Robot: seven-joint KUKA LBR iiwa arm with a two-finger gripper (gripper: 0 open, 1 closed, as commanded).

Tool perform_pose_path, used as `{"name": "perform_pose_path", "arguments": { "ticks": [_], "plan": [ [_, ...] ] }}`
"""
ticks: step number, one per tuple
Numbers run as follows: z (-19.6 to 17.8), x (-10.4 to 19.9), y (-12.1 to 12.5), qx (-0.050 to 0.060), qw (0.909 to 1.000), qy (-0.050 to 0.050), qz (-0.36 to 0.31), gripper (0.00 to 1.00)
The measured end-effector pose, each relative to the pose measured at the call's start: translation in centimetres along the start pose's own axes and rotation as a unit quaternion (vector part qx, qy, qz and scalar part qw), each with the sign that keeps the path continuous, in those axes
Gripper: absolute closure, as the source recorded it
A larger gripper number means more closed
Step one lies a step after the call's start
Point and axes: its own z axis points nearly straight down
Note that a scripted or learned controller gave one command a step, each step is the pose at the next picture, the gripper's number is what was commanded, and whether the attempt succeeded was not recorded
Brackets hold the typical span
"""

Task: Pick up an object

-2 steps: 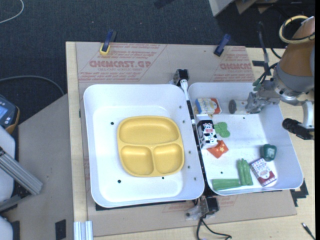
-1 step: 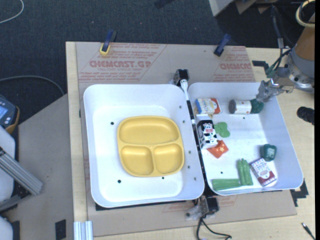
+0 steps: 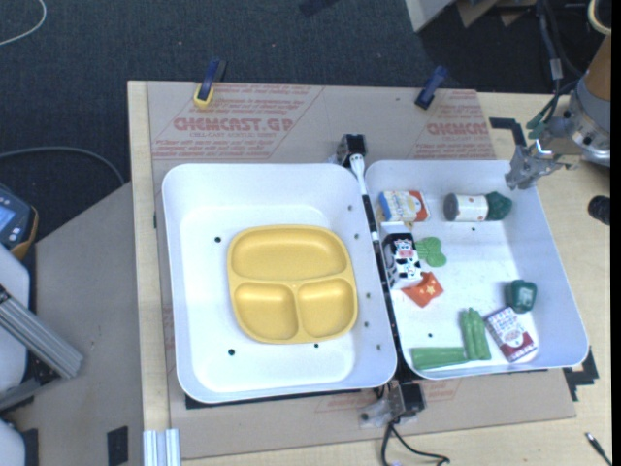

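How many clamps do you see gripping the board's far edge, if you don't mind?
2: a yellow clamp towards the left, a blue clamp towards the right.

Two bins sit side by side on the bench; the left bin (image 3: pixel 184 260) holds a divided plate (image 3: pixel 291 282) near its middle; the right bin (image 3: pixel 563 289) holds the clutter: a small carton (image 3: pixel 402 206) and a jar on its side (image 3: pixel 469 208) toward the back, a cow-patterned box (image 3: pixel 402 257) by the left wall, a flat packet (image 3: pixel 510 334) and long pods (image 3: pixel 456 346) at the front; the gripper (image 3: pixel 524 171) hangs above the back right rim.
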Motion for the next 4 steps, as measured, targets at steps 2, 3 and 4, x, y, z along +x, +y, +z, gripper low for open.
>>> {"name": "perform_pose_path", "arguments": {
  "ticks": [2,3,4],
  "plan": [
    [0.5,9.2,-1.6,0.005,1.0000,0.003,-0.002,1.00],
    [-0.1,15.3,-1.7,0.005,1.0000,0.003,-0.003,1.00],
    [0.9,21.1,-2.8,0.006,1.0000,0.003,-0.003,1.00]
  ]
}}
